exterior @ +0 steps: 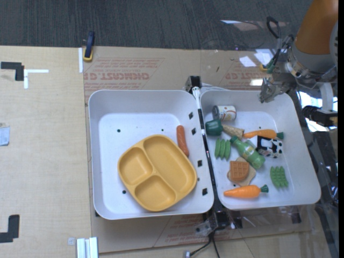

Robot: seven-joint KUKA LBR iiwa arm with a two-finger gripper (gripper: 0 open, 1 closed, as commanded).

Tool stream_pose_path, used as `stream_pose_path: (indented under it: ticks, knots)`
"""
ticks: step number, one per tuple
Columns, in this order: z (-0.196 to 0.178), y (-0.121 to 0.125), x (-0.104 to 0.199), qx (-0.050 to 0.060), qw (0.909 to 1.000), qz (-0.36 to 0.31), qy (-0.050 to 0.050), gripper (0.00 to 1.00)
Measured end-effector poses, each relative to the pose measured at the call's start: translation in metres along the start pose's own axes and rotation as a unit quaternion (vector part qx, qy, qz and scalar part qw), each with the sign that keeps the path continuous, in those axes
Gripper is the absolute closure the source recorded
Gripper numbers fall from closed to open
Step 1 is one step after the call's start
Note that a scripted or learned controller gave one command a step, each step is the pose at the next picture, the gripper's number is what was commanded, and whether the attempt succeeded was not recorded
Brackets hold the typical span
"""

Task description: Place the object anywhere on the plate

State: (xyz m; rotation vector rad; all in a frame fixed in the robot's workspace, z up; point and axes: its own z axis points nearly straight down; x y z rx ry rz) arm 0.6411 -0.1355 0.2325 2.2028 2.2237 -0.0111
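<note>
A yellow three-compartment plate (156, 171) lies in the left bin (107, 112). A reddish sausage (183, 140) rests on the bin floor just beyond the plate's right rim. The right bin (290, 112) holds several toy foods: a carrot (245, 192), a waffle (239, 171), a green bottle (249, 152), pea pods (222, 148), a small can (224, 112) and a black-and-white cow (268, 145). My gripper (267, 93) hangs over the right bin's far right corner, above the toys. Nothing shows between its tips.
A green ridged piece (278, 177) and a small orange carrot (259, 134) also lie in the right bin. A dark green cup (213, 127) sits near the divider. Cables and a black clamp (193, 83) stand behind the bins.
</note>
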Motion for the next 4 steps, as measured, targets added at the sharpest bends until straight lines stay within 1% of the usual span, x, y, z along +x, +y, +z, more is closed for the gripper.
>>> stream_pose_path:
  ticks: [1, 3, 4]
  knots:
    - [0.0, 0.0, 0.0, 0.0, 1.0, 0.0, 0.0, 0.0]
    - [0.0, 0.0, 0.0, 0.0, 1.0, 0.0, 0.0, 0.0]
    - [-0.104, -0.02, 0.025, -0.002, 0.9614, -0.275, 0.004, 0.0]
